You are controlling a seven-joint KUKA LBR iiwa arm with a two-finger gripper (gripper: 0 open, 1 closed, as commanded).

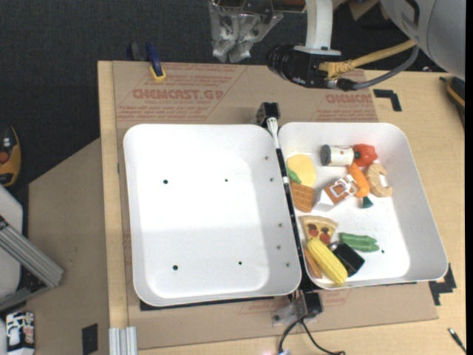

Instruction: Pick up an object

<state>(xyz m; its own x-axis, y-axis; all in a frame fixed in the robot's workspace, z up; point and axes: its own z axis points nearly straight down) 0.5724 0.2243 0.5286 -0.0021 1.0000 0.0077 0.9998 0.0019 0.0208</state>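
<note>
The right bin (414, 198) holds small toy foods: a yellow corn cob (326, 260), a green pepper (360, 242), an orange carrot (358, 178). The tool (235, 41) hangs above the table's (111, 109) far edge; its state cannot be told.

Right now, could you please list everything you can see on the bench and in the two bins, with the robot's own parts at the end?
left bin: 1, white, left half of the board
right bin: 1, white, right half, holding the toy food
corn cob: 1, yellow, near front of right bin
slice of pizza: 1, tan, just behind the corn
green vegetable: 1, green, right of the pizza
black block: 1, black, beside the corn
waffle: 1, orange-brown, by the divider
carrot: 1, orange, middle of right bin
clamp: 1, blue and yellow, back left of board
board: 1, brown cardboard, under both bins
gripper: 1, silvery, above the board's back edge
</note>
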